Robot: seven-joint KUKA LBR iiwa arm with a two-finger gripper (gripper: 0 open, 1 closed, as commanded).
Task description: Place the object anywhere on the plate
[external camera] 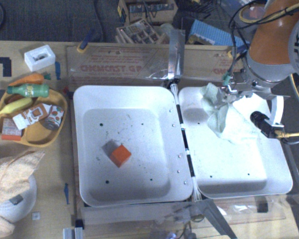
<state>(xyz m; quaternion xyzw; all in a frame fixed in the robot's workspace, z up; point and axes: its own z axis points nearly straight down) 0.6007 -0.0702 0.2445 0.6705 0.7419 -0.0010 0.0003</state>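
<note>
A: Over the right bin (239,183), the tool (228,91) hangs with a pale green cloth (217,111) pinched between its closed fingers; the cloth drapes down toward the bin floor.

B: Which plate? I cannot make one out.

A: Nor can I. An orange cube (121,155) rests in the left bin (89,103). Good practice: carry the cloth clear of the rim, lower fully, then release.

The grey arm (276,39), orange-banded above the wrist, reaches in from the right, angled down and leftward. Its pincer (228,89) hangs at the lower-left end of the wrist.
</note>
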